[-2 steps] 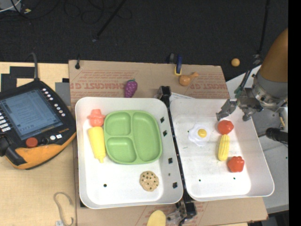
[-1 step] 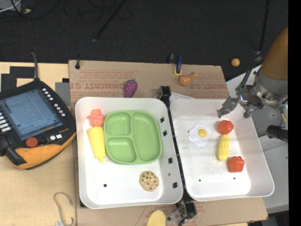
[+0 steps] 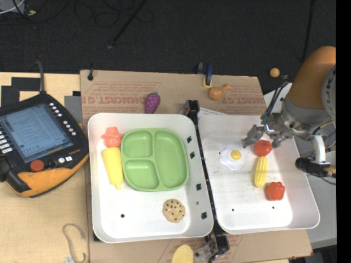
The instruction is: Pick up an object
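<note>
1. The gripper is hovering in the right bin, its fingers spread to either side of a red tomato and not visibly clamping it.
2. The tomato is lying just above the corn cob, with the fried egg to the tomato's left.
3. A red pepper is sitting below the tomato, past the corn.
4. Far left of the tomato, the left bin is holding a green divided plate, a cookie and a yellow bottle.
</note>
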Robot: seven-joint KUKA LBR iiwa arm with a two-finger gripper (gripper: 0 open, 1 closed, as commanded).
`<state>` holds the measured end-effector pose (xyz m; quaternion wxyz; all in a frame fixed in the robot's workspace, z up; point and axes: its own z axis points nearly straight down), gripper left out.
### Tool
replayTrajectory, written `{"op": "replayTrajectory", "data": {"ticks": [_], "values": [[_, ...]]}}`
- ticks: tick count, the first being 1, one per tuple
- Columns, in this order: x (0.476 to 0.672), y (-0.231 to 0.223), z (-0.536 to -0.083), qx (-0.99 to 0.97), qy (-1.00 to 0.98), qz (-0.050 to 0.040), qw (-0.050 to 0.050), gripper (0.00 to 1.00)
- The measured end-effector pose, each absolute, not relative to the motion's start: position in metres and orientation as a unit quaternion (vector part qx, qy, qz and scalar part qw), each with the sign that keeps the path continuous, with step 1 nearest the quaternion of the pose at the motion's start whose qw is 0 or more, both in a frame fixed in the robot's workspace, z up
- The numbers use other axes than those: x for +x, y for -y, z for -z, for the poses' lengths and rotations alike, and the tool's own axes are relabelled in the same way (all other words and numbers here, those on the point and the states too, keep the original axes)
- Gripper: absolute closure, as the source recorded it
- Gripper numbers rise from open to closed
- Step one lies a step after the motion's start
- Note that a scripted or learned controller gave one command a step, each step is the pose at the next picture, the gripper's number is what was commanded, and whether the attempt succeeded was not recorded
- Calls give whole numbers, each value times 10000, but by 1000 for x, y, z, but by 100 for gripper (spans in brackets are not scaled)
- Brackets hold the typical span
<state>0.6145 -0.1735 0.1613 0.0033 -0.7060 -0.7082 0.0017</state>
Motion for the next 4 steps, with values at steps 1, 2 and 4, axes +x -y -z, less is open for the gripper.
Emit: {"op": "replayTrajectory", "data": {"ticks": [1, 2, 4], "values": [[604, 172, -109, -7061, 7081, -16, 29, 0], [605, 170, -88, -7061, 7081, -2, 2, 0], [605, 168, -144, -7077, 7065, 7, -8, 100]]}}
